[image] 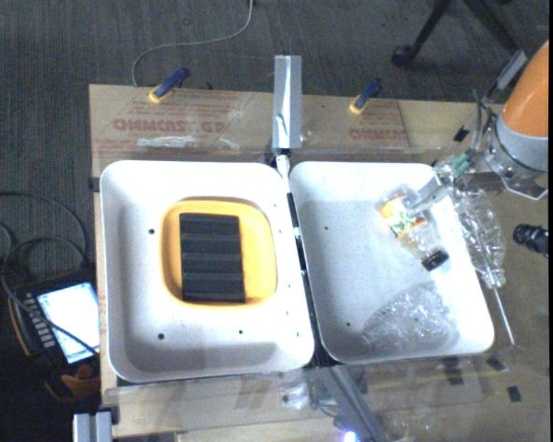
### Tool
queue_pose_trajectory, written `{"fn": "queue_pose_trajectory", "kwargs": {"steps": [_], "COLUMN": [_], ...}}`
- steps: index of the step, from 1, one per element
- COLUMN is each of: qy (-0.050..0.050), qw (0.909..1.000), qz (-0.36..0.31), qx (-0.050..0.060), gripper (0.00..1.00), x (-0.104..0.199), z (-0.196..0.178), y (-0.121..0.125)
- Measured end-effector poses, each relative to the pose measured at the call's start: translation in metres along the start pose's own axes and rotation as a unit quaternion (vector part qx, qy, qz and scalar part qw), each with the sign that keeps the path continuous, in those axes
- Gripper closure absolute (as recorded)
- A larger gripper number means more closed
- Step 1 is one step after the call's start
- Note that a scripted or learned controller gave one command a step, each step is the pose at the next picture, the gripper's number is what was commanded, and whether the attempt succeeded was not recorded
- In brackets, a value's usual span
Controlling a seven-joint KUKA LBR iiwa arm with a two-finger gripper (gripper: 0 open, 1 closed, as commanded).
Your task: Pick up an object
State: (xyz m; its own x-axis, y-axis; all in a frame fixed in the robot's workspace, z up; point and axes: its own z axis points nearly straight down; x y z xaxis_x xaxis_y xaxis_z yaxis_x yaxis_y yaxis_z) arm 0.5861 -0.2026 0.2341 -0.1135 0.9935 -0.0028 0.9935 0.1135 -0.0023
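Two white bins on the tabletop. Left bin holds a yellow tray with a black ribbed block lying in it. Right bin holds a small packet with orange and green on it near the upper right, a small dark item just below it, and crumpled clear plastic toward the lower right.

Arm enters at upper right; gripper sits low over the right bin's upper right corner, just beside the packet. Opening of the gripper cannot be told, nor whether it has hold of anything.

Judgement: the pick is at the approach or grasp stage. Nothing is seen lifted; securing and raising an object remain.
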Motion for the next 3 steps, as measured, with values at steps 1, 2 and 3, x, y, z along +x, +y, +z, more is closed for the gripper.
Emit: {"fn": "queue_pose_trajectory", "kwargs": {"steps": [1,2,3], "qy": [-0.001,0.000,-0.005], "qw": [0.9984,0.9622,0.9608], "qz": [-0.056,-0.272,-0.277], "qx": [0.000,-0.005,-0.014], "gripper": [0.00,0.00,0.00], "x": [-0.025,-0.023,-0.026], "z": [0.037,0.124,0.128], "y": [0.047,0.045,0.067]}}
